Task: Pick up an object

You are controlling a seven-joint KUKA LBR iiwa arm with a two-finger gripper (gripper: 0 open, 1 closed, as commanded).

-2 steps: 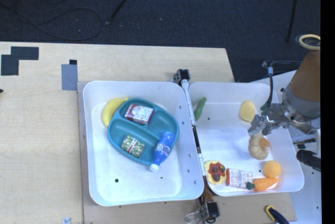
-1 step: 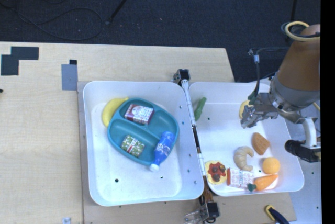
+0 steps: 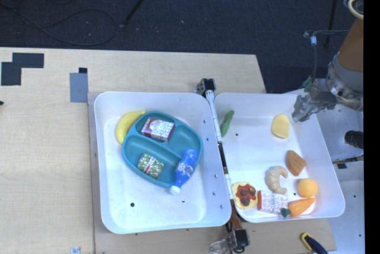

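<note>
In the right bin (image 3: 332, 152), things crowd the near rim from 5 to 7 o'clock: an orange carrot (image 3: 301, 206), an orange ball (image 3: 307, 187), a white packet (image 3: 272, 202), a pizza slice (image 3: 244, 194), a croissant (image 3: 276, 178); a brown bread piece (image 3: 295, 162) sits just above; the middle floor lies bare; a yellow wedge (image 3: 281, 126) rests at 1 o'clock and a green pod (image 3: 226, 122) at 10 o'clock by the dividing rim; the left bin (image 3: 113, 211) carries a blue tray (image 3: 161, 149); the end effector (image 3: 307, 107) hangs over the right bin's far-right rim, just beside the wedge, grasping nothing visible; how far it is open I cannot tell.
</note>
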